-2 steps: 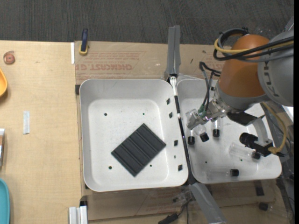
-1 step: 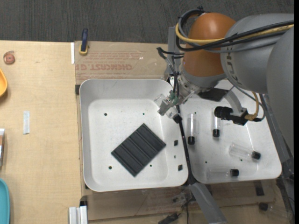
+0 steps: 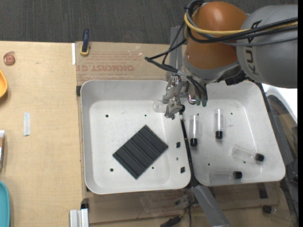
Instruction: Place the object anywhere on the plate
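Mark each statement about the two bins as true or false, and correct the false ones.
1. The plate lies in the left bin. True.
2. Four tubes lie in the right bin. True: one, another, a third, a fourth.
3. The plate is white and round. False: it is dark, ribbed and rectangular.
4. The tool hangs over the right bin's far right corner. False: it is near the divide between the bins.
5. A tube lies on the plate. False: all lie in the right bin.
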`<action>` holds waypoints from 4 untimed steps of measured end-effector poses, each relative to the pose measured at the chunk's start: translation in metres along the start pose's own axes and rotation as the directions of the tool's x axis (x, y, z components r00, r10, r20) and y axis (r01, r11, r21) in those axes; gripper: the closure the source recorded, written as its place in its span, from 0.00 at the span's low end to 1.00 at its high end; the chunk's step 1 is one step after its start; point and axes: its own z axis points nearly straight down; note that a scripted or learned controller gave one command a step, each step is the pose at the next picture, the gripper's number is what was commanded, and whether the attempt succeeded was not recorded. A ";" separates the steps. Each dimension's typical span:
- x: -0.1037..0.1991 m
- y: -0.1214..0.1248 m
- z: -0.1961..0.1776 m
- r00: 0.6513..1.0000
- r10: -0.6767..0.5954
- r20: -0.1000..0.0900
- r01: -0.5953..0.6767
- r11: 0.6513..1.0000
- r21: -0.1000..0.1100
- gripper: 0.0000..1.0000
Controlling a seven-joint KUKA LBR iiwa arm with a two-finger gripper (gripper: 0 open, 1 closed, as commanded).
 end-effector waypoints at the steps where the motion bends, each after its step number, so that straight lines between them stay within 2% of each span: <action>1: -0.014 -0.006 -0.068 0.950 -0.312 0.002 0.312 0.950 0.000 1.00; 2: 0.073 -0.083 -0.113 0.880 -0.474 0.000 0.474 0.880 0.000 1.00; 3: 0.066 0.035 -0.038 0.950 -0.311 -0.002 0.311 0.950 -0.001 1.00; 4: 0.051 0.009 -0.089 0.785 -0.620 0.001 0.620 0.785 -0.001 1.00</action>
